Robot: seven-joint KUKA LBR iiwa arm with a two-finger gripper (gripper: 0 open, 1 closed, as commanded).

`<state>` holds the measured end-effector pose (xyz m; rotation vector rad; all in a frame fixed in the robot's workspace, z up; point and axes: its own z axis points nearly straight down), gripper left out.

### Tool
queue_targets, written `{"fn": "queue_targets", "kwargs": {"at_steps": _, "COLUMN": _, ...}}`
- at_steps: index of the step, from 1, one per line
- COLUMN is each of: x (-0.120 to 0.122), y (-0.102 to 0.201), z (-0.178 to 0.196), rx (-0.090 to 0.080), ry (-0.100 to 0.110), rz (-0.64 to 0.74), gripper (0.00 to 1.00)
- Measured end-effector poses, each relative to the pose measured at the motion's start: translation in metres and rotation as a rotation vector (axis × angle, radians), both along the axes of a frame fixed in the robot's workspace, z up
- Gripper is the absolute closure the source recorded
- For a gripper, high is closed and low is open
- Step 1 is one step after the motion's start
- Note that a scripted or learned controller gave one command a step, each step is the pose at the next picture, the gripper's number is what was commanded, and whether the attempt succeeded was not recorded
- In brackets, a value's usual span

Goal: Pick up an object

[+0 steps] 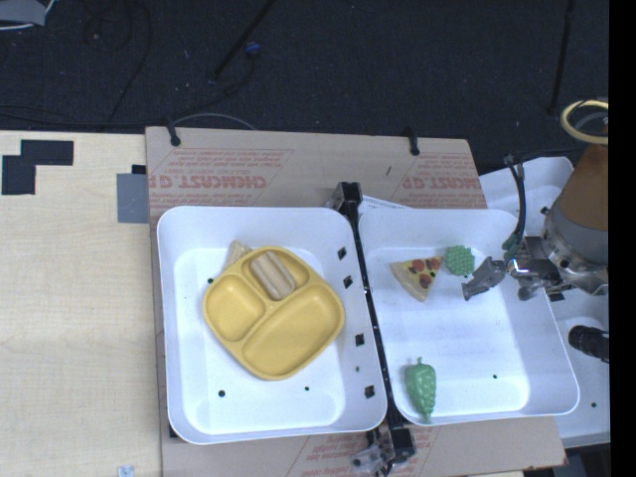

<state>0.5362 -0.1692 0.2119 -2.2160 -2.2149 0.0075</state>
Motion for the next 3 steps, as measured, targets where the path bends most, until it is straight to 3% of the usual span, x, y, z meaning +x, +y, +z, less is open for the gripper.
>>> {"fn": "queue_targets", "kwargs": {"at_steps": 2, "x": 0.01, "y": 0.004, "z": -0.115, "rx": 0.001, "ry": 0.0, "rz": -0.001, "gripper": 0.0}}
{"fn": "queue_targets", "kwargs": {"at_steps": 3, "x": 0.011, "y": 0.002, "z": -0.102, "rx": -0.001, "ry": -0.003, "rz": -0.004, "gripper": 1.0}}
